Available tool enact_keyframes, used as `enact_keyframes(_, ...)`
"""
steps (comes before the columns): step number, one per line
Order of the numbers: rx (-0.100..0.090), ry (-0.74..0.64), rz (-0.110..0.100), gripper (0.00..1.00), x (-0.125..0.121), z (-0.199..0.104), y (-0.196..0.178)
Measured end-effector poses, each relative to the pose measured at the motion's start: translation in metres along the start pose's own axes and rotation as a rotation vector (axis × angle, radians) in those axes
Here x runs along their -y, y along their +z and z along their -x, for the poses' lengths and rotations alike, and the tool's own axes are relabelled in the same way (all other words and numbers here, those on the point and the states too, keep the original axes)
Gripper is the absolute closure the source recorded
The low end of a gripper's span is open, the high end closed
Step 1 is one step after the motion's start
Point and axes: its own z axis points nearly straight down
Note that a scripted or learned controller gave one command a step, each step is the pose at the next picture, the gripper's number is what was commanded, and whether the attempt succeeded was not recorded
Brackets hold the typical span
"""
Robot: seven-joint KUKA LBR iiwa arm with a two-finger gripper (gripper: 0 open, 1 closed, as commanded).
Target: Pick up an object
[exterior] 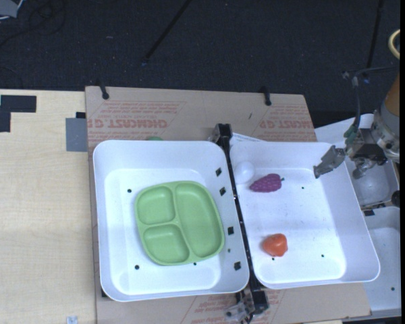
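**Gripper at the right bin's far right edge, nothing between its jaws**

Nearest the camera, a red-orange toy fruit [275, 244] lies on the floor of the right bin [364, 265], well apart from the gripper, to its left and toward the near wall.

Farther in, a purple toy fruit [266, 183] rests on the same floor, left of the gripper and slightly nearer than it, well apart. Just beyond it, against the bin's left wall, sits a small white rounded object [244, 173], hard to make out against the white plastic.

The left bin [115, 181] holds a green divided plate [179, 222] lying flat, three compartments showing, far to the gripper's left.

The gripper [343, 159] hangs over the right bin's far right edge. One dark finger [329, 162] juts left and down over the bin; the other is not clearly resolved, so how wide the jaws stand cannot be told. No object is seen between them.

Both bins sit on a cardboard sheet [189, 117], on a pale wooden bench [34, 208].
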Motion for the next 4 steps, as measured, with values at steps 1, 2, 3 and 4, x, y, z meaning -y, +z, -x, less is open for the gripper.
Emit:
enact_keyframes(1,0.002,-0.002,0.011,0.00,-0.002,0.000,-0.007)
enact_keyframes(2,0.000,-0.003,0.006,0.00,-0.011,-0.005,0.049)
enact_keyframes(3,0.001,-0.002,0.006,0.00,-0.021,-0.005,0.107)
enact_keyframes(4,0.000,-0.003,0.007,0.00,-0.023,-0.012,0.153)
